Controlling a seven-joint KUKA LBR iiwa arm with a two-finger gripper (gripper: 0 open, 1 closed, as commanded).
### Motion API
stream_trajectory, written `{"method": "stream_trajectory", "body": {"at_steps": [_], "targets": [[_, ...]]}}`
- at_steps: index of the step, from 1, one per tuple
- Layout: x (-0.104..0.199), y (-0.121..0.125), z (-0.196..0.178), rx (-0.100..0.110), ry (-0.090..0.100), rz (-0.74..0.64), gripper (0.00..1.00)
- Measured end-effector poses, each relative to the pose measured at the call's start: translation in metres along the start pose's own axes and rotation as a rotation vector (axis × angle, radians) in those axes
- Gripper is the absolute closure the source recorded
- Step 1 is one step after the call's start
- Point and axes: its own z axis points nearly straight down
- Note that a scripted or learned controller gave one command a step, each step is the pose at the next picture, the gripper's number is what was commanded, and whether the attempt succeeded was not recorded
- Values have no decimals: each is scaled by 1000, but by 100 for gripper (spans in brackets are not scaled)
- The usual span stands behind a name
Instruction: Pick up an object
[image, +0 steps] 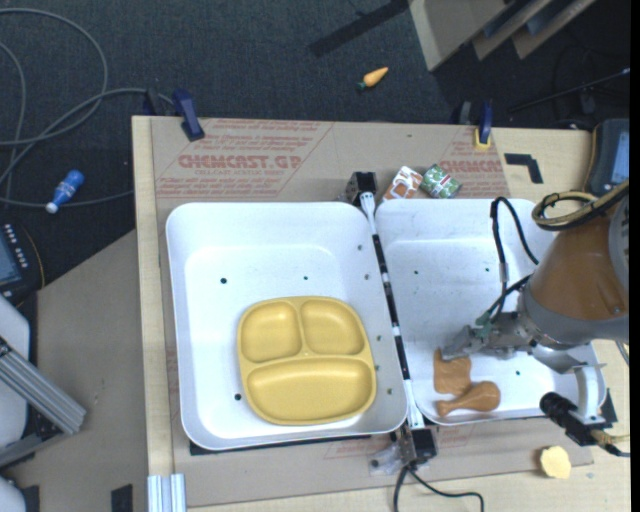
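In the right bin, near its front edge, lie two brown toy food pieces: a flat toast-like piece and a drumstick-shaped piece just in front of it. My gripper is low in the right bin, directly behind and just above the toast-like piece, at the end of the grey arm with the orange band. Nothing shows between its fingers.
The left bin holds a yellow divided plate. Small packets lie on the bench behind the right bin. A yellow object sits on the bench at the front right. Black cables loop over the right bin's far side.
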Motion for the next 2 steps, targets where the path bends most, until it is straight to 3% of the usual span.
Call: {"method": "stream_trajectory", "body": {"at_steps": [1,2], "targets": [[64,4,-105,-13,1,-15,0],[38,0,-34,6,1,-4,0]]}}
